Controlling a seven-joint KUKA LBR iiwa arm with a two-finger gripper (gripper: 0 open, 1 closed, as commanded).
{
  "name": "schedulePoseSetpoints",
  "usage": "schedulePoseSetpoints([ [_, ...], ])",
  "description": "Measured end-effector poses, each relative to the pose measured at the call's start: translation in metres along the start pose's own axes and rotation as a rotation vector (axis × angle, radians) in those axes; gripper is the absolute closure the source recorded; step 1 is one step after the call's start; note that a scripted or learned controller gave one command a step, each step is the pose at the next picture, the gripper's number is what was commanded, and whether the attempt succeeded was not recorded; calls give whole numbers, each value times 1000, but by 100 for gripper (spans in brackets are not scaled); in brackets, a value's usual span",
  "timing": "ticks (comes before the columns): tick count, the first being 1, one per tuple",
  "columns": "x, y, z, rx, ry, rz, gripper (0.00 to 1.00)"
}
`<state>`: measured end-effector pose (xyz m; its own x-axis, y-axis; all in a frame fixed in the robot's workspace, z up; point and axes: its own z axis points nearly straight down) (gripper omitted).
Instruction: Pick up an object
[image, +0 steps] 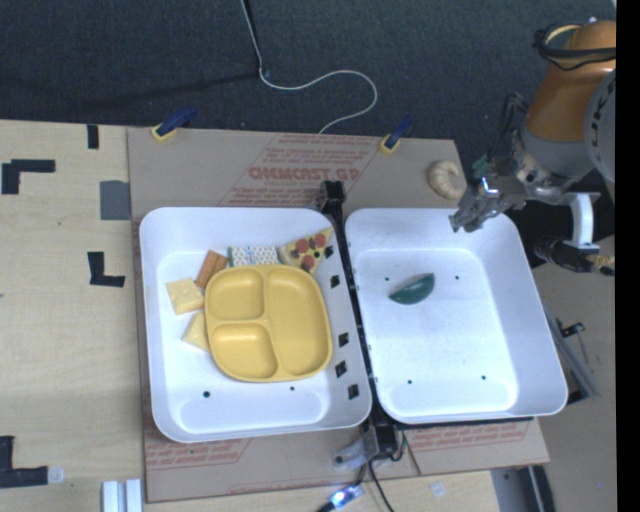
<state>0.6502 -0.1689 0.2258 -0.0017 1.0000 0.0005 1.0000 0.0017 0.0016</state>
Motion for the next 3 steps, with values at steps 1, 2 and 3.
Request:
schedulePoseSetpoints([
  [1, 41, -40, 7, 6, 0, -1, 100],
  [2, 83, -74, 16, 6, 0, -1, 100],
  [3, 124, -107, 21, 7, 1, -2, 100],
])
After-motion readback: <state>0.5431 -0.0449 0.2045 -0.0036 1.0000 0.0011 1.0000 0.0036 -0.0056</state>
